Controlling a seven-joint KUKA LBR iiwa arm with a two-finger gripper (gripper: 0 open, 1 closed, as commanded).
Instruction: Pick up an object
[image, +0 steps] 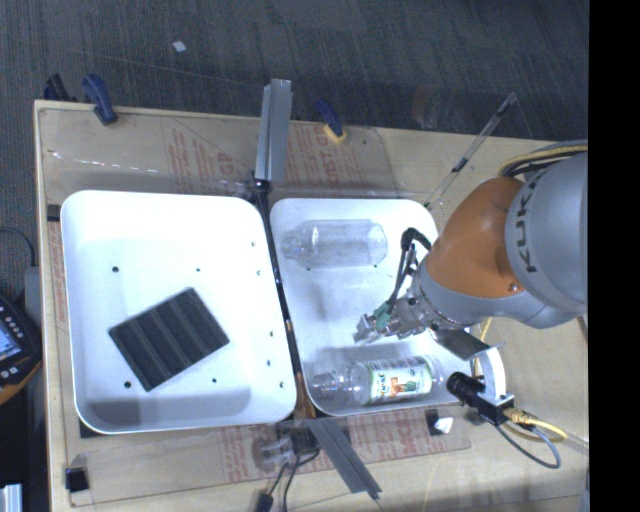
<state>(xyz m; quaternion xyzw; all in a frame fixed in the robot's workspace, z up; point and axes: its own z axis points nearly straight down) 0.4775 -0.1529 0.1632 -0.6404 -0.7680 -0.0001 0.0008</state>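
My gripper hangs low over the middle of the right bin, just above a clear plastic bottle with a green and orange label lying along the bin's near edge. A second clear bottle without a label lies on its side at the far end of the same bin. In the left bin a black ribbed rectangular pad lies flat near the front left. Nothing shows between the fingers.
A grey metal bar stands at the back between the two bins. Blue clamps hold the far edge of the bench. The arm's orange and grey wrist covers the right bin's right side.
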